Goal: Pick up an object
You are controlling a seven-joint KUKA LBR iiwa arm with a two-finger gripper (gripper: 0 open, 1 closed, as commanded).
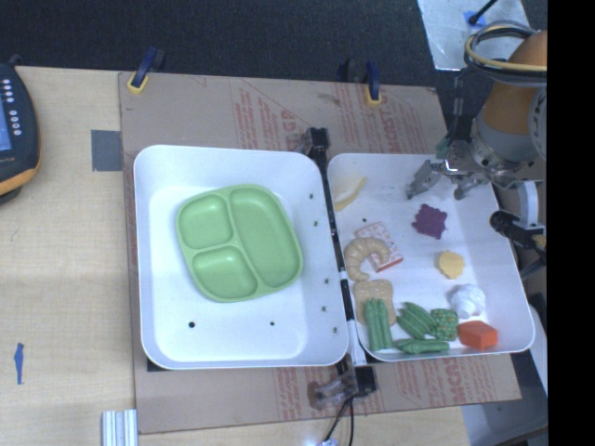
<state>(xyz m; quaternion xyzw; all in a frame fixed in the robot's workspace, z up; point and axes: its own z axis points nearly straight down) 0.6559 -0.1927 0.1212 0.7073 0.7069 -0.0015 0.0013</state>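
Observation:
My gripper hangs over the far part of the right bin, fingers spread open with nothing between them. Just below it and slightly to the left of its right finger lies a purple toy piece. Further down the bin are a yellow piece, a white garlic-like piece, an orange-red block, a beige shrimp shape and several green vegetables. A pale yellow slice lies at the bin's far left.
The left bin holds a green three-compartment plate. A dark clip sits between the bins at the far edge, another clip at the near edge. A handheld pendant rests on the bench at far left.

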